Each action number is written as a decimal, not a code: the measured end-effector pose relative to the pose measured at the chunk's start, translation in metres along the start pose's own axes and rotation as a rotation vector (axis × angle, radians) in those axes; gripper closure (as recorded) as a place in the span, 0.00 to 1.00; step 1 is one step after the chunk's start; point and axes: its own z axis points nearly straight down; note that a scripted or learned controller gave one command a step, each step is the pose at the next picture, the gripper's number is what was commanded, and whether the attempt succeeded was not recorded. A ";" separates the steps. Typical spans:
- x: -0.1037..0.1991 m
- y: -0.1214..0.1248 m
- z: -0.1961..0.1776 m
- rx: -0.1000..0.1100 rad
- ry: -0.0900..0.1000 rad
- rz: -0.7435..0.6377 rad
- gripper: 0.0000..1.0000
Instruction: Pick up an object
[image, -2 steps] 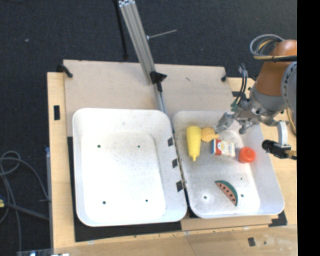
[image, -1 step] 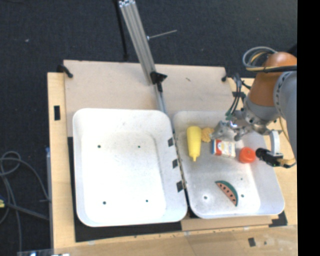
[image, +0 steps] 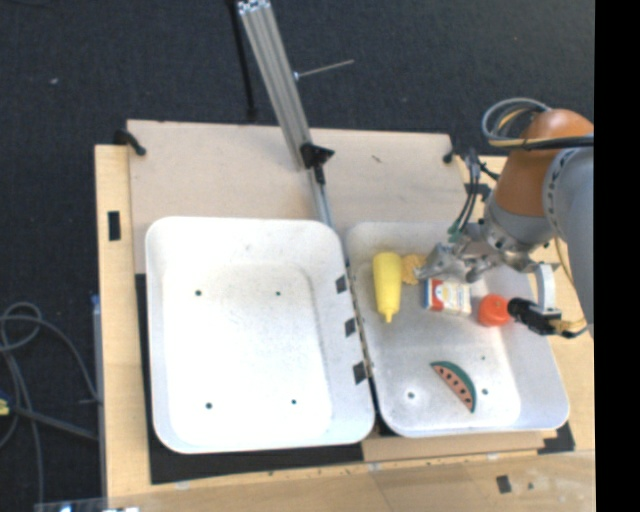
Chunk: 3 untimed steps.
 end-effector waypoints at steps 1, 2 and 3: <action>-0.001 0.000 -0.012 0.001 0.000 -0.001 1.00; -0.003 -0.002 -0.058 -0.001 0.001 0.002 1.00; -0.004 -0.009 -0.118 -0.003 0.000 0.005 1.00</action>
